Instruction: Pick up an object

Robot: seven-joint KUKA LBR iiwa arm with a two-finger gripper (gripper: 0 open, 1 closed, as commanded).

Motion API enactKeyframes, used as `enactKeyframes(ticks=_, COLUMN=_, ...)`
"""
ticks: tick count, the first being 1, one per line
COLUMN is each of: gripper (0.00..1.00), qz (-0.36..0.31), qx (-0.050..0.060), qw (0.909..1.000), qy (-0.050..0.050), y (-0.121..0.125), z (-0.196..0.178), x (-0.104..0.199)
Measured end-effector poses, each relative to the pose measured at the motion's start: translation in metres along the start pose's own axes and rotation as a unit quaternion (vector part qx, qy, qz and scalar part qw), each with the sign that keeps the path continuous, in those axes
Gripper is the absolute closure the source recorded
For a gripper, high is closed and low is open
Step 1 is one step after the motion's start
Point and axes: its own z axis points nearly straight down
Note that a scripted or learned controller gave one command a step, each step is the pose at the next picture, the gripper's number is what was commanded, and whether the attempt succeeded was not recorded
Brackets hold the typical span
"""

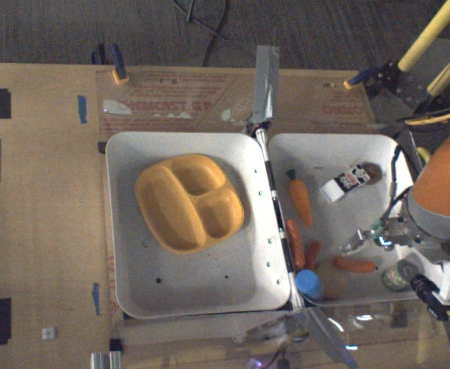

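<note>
The right white bin (328, 146) holds several small objects. An orange carrot (300, 201) lies near its left wall. A white and black bottle-like item (351, 180) lies at the back. A long red piece (294, 242) and a short red piece (312, 252) rest by the left wall, and a blue round cap (308, 283) sits in the front left corner. My gripper (361, 241) hangs low over the bin's right half, just above another red piece (355, 266). Nothing shows between its tips. A greenish round item (396, 277) lies under the wrist.
The left white bin (132, 275) carries a yellow divided plate (189, 202). The arm's orange band (445, 171) and grey wrist cover the right bin's right edge. A taped metal divider (265, 91) runs between the bins. Cables and yellow poles (432, 29) stand at the back right.
</note>
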Motion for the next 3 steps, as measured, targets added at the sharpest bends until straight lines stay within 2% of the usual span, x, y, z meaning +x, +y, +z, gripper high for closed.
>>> enactKeyframes(ticks=1, gripper=0.0, qz=-0.086, qx=0.0, qw=0.9963, qy=0.0, y=0.098, z=-0.098, x=-0.07)
enactKeyframes(ticks=2, gripper=0.0, qz=-0.08, qx=0.0, qw=0.9968, qy=0.0, y=0.14, z=-0.174, x=-0.046)
enactKeyframes(ticks=3, gripper=0.0, qz=-0.114, qx=0.001, qw=0.9935, qy=0.0, y=0.129, z=-0.069, x=-0.056)
